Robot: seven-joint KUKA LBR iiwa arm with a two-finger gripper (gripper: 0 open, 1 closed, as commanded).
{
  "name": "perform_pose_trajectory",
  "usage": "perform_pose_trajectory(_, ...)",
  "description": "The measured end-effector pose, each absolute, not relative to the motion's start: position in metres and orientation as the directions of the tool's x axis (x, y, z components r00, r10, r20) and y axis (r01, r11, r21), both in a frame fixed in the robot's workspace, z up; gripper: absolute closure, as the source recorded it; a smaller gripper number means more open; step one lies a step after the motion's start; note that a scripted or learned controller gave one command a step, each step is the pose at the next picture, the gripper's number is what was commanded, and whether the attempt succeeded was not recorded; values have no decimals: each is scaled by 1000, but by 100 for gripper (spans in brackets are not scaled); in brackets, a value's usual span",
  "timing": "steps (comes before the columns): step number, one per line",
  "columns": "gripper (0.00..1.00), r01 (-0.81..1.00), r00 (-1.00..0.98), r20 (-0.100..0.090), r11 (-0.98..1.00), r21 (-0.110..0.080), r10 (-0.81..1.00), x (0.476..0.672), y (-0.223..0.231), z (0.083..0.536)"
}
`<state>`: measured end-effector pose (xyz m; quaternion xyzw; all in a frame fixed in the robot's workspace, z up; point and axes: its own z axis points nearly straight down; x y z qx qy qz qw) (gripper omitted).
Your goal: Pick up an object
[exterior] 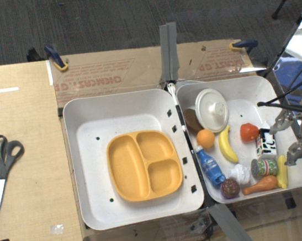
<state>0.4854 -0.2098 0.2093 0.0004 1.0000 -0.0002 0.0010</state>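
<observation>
The right bin (239, 84) holds several objects: a white bowl (212, 109) upside down, an orange (205, 138), a banana (226, 145), a blue bottle (208, 166), a red fruit (248, 132), a black-and-white item (265, 143), a green can (264, 167), a yellow item (282, 171), an orange carrot-like piece (260, 186), a dark plum (230, 188) and a white crumpled piece (240, 174). My gripper (288, 138) hangs over the right rim of this bin, to the right of the can and the black-and-white item. It is open, with nothing between its fingers.
The left bin (83, 154) holds a yellow divided plate (144, 164). A brown item (191, 120) lies by the divider in the right bin. Scissors (2, 166) lie on the wooden bench at far left. Clamps and cardboard sit behind the bins.
</observation>
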Motion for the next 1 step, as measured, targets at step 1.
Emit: perform_pose_trajectory(1,0,89,-996,-24,996,-8,89,522,-216,117)
